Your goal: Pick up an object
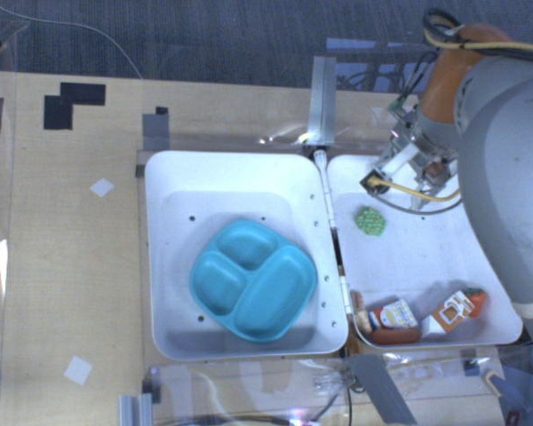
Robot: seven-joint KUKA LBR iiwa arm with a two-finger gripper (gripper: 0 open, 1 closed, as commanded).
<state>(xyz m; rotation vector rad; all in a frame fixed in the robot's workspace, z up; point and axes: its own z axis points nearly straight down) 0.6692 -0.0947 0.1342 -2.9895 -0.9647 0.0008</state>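
Divided plate (253, 280) in left bin (173, 238); ball (369, 221) mid right bin (444, 264); 2 cartons (398, 312) (453, 311) at near edge.
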